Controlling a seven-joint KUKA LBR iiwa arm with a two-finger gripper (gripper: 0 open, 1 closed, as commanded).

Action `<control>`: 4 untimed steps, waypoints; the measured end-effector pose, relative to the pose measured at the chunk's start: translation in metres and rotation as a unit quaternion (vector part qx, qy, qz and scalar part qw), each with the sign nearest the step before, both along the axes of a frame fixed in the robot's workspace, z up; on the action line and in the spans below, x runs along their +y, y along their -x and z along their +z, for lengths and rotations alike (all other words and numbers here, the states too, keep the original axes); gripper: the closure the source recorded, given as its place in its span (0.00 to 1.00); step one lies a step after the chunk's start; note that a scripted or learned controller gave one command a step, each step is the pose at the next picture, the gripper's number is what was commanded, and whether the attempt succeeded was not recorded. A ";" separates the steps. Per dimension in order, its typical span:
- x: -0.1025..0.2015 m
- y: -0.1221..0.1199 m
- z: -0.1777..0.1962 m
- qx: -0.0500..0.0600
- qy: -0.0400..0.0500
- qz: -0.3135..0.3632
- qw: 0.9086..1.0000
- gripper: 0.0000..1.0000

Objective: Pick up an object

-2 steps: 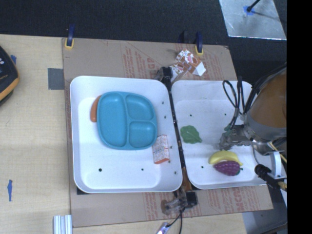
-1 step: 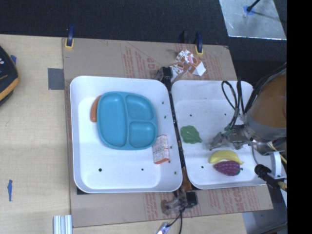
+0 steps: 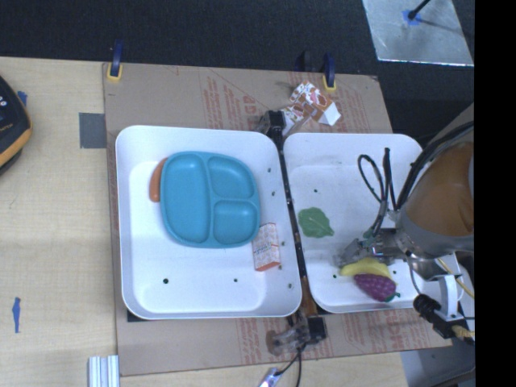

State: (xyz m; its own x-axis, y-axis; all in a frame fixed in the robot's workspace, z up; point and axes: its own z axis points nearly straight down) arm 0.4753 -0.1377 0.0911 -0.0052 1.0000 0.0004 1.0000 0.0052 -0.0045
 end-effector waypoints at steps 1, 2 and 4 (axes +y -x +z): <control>-0.001 0.000 0.010 0.000 0.001 0.002 1.000 1.00; -0.054 -0.003 0.080 -0.001 0.000 -0.001 1.000 1.00; -0.011 -0.016 0.107 0.000 0.000 0.000 1.000 1.00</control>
